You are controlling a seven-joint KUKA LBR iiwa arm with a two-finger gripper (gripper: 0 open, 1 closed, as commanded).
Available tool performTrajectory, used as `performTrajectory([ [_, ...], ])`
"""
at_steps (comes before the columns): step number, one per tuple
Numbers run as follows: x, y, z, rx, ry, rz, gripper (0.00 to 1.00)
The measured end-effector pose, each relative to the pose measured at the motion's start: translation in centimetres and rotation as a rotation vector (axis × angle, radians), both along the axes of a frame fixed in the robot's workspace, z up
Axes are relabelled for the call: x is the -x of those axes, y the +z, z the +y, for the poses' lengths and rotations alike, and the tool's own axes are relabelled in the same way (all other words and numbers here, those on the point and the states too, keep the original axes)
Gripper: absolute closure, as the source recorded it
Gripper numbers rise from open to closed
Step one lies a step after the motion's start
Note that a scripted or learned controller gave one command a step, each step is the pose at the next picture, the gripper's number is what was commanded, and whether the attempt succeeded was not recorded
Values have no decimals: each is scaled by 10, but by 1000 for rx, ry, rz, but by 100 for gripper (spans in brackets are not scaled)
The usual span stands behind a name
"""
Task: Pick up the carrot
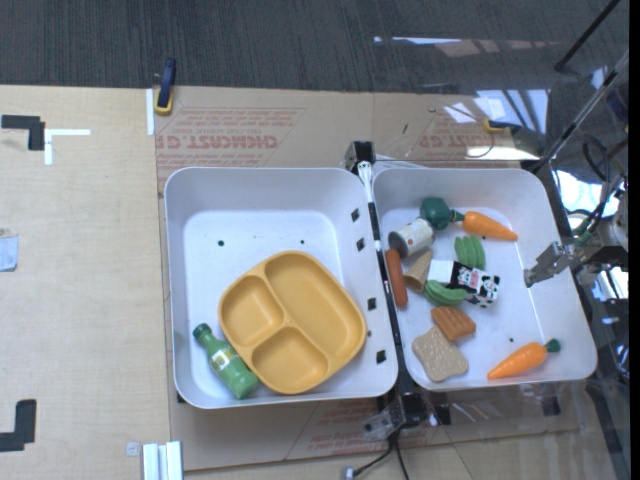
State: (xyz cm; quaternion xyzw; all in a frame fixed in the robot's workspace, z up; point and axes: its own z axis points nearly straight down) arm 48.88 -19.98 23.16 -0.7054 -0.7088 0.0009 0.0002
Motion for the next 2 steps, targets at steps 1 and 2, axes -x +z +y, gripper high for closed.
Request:
performTrajectory([
  [1, 10, -140, 4, 0, -59, -3, 0],
  [2, 11, -141, 51, -1, -637, 0, 0],
])
